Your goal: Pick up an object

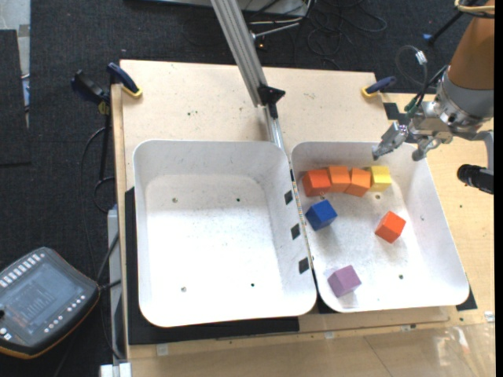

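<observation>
orange cubes (338, 179) line the right bin (440, 246); gripper (402, 141) above, fingers spread, gripping nothing; no legible writing.

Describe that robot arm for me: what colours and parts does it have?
The arm has an orange band above a grey wrist. At its end is a small metal gripper with two thin fingers. A dark cable loops beside the wrist.
</observation>
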Controlling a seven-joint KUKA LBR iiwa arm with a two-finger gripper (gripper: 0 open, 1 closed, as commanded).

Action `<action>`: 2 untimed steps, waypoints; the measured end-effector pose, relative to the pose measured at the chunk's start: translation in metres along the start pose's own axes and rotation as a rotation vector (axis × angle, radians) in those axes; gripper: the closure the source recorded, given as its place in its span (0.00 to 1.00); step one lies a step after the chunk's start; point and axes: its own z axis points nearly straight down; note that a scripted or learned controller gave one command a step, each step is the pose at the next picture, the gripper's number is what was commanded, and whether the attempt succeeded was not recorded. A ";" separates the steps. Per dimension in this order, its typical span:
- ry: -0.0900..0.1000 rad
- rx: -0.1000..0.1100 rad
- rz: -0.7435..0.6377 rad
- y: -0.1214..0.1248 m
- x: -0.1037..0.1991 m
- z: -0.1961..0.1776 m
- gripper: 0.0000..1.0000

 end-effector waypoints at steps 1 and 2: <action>0.000 0.000 0.000 -0.004 -0.002 0.044 0.00; 0.000 0.000 0.000 -0.008 0.002 0.089 0.00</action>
